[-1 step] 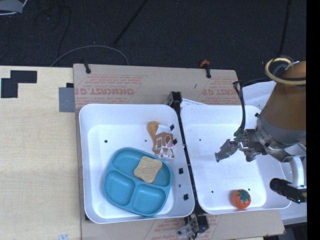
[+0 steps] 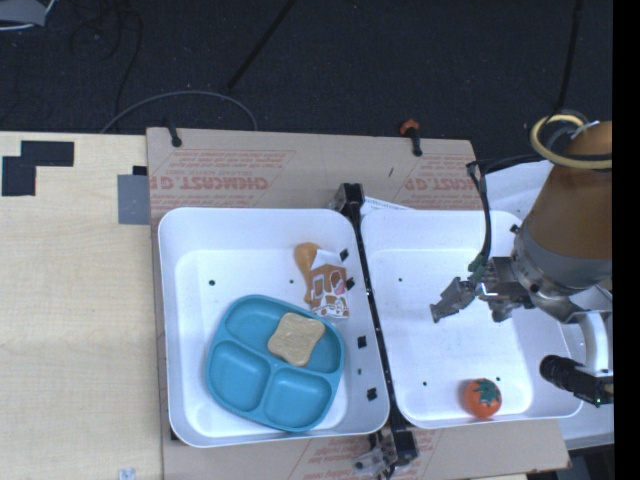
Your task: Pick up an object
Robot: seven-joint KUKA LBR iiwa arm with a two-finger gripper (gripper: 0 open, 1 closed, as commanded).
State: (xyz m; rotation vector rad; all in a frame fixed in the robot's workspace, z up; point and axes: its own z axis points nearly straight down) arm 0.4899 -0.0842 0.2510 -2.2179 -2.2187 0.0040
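The gripper [image 2: 452,304] is hanging over the middle of the right bin [image 2: 420,258], and honestly I can't tell whether its fingers are spread or pressed together, the tips are just a dark blur against the white floor. Nothing is sitting between them as far as the view lets me see. Behind it, the grey wrist is leading back to the orange band [image 2: 590,148] of the arm [image 2: 565,228], which is coming in from the right side of the view.

Down near the front edge of that same bin, a small tomato-looking thing [image 2: 482,397], orange-red with a green top, is lying well apart from the gripper, below and a bit to the right of it.

Over in the left bin [image 2: 185,268], a blue divided plate [image 2: 250,378] is resting toward the front, with a slice of toast [image 2: 296,339] lying across its upper compartments. Just beyond the plate's far rim, a small patterned carton [image 2: 328,292] is sitting beside the divider between the bins, and an orange-brown piece [image 2: 306,257] is touching it on the far side.
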